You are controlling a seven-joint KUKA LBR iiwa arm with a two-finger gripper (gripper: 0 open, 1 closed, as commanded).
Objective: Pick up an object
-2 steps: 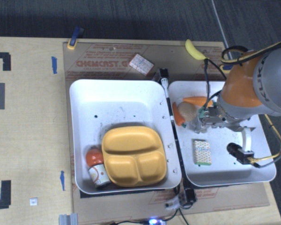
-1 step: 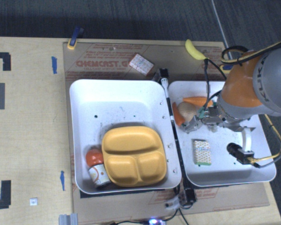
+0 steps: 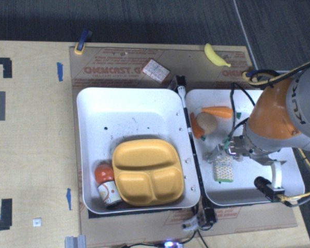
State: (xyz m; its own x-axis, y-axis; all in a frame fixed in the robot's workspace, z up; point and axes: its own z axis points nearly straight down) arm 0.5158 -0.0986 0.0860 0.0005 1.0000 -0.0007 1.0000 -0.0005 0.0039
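The arm (image 3: pixel 284 118) is a thick rounded thing, pale grey, with a broad orange band above the wrist; dark letters run along its grey shell near the edge; black cables loop over it; the gripper (image 3: pixel 228 150) is metal-grey with small green spots.
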